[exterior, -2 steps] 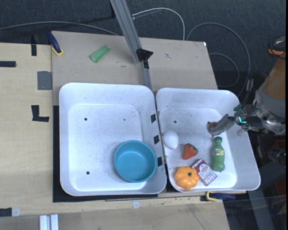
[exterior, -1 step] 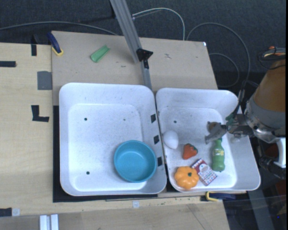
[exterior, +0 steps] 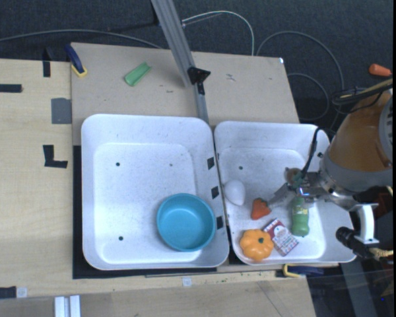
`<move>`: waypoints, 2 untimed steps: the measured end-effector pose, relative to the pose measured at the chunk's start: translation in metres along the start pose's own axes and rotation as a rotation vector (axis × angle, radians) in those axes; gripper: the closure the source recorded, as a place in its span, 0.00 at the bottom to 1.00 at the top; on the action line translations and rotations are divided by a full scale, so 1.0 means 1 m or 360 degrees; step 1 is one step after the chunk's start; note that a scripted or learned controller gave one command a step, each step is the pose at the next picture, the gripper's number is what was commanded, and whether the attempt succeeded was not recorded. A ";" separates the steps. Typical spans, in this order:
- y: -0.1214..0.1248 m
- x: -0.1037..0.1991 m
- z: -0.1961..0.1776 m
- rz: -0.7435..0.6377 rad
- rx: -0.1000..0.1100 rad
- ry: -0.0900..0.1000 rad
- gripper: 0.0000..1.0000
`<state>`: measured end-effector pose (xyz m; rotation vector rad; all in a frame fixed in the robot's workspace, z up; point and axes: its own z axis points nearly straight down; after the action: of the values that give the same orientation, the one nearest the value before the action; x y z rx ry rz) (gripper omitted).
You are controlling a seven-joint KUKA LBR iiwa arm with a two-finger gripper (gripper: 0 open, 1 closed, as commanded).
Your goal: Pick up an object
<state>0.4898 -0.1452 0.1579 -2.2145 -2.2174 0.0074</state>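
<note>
A: Gripper (exterior: pixel 296 191) hangs low in the right bin (exterior: pixel 267 132), at the top end of the green bottle (exterior: pixel 299 218). Arm comes in from the bottle's right.

B: Fingers?

A: Cannot tell. Nothing visibly between them, so no hold claimed.

B: Neighbours of the bottle?

A: Red piece (exterior: pixel 260 209) just to its left. Red-and-white carton (exterior: pixel 280 236) at its lower left, close. Pumpkin (exterior: pixel 257 244) beyond the carton. White egg (exterior: pixel 234 191) further left, near the bin wall. Blue bowl (exterior: pixel 185 221) sits in the left bin (exterior: pixel 119 127), well apart.

B: Best approach?

A: Likely the bottle is the target. Centre over its middle, straddle its narrow width, descend straight. Drifting left risks nudging the red piece.
</note>
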 end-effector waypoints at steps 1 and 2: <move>0.001 0.005 0.043 0.0000 -0.0005 -0.0001 0.00; 0.001 0.005 0.032 -0.0002 -0.0006 0.0000 1.00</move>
<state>0.4909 -0.1401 0.1257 -2.2150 -2.2206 0.0032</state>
